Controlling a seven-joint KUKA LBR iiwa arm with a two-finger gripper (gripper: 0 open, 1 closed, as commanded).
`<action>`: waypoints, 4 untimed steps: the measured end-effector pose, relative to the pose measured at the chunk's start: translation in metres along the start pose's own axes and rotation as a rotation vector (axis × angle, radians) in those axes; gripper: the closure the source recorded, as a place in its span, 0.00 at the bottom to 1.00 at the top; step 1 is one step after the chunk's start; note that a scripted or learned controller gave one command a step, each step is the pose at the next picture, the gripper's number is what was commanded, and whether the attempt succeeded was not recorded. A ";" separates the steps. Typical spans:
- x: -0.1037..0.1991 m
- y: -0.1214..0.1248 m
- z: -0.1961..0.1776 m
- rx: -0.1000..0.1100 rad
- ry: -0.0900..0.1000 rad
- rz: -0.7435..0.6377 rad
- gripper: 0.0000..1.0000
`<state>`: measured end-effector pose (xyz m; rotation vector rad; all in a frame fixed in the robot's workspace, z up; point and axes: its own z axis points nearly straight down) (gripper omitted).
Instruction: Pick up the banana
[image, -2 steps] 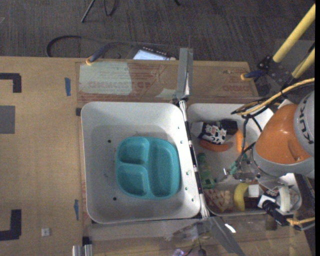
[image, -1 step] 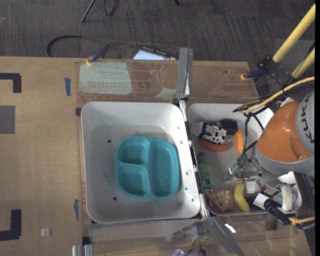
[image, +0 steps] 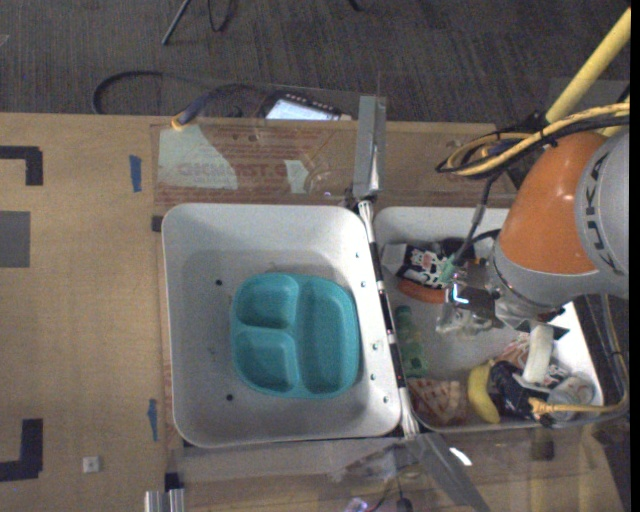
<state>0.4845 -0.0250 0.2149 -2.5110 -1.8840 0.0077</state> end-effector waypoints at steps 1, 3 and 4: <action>0.000 0.000 0.000 0.000 0.000 0.000 0.00; -0.070 0.015 0.112 -0.002 0.002 -0.387 0.00; -0.071 0.015 0.106 0.001 0.003 -0.384 1.00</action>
